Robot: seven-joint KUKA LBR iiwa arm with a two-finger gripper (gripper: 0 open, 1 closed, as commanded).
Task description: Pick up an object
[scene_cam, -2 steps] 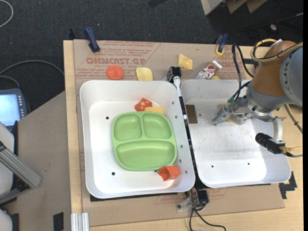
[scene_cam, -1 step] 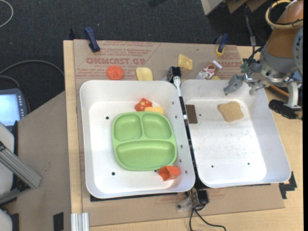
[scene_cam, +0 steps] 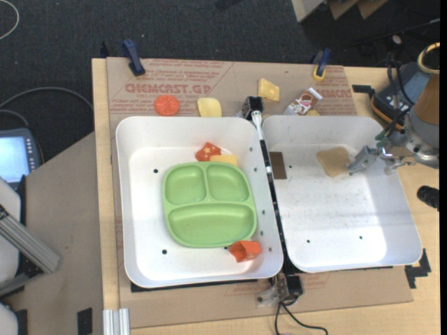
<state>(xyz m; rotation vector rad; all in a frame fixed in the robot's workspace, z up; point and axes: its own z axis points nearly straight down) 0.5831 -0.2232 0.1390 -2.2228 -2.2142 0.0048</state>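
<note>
— Toward the back of the right shallow white bin (scene_cam: 391,250), what lies on the floor?

— A flat tan, sponge-like piece (scene_cam: 334,161), resting on the bin floor. Just to its right is the end effector (scene_cam: 364,162) of the grey arm (scene_cam: 422,128); its metal tips sit close beside the piece, but whether they are spread or closed, I cannot tell.

— Anything else in that bin?

— A small brown rectangular block (scene_cam: 277,165) near the left wall, apart from the tan piece.

— And the left white bin (scene_cam: 133,208)?

— A green plastic divided plate (scene_cam: 208,204) lies in the middle. A red piece (scene_cam: 207,152) and a pale yellow piece (scene_cam: 224,160) touch its far edge; an orange block (scene_cam: 244,250) sits at its near right corner.

— Behind the bins?

— On the bench (scene_cam: 112,152), an orange-red disc (scene_cam: 167,105), two yellow pieces (scene_cam: 209,107), and a small red-and-white packet (scene_cam: 302,104).
</note>
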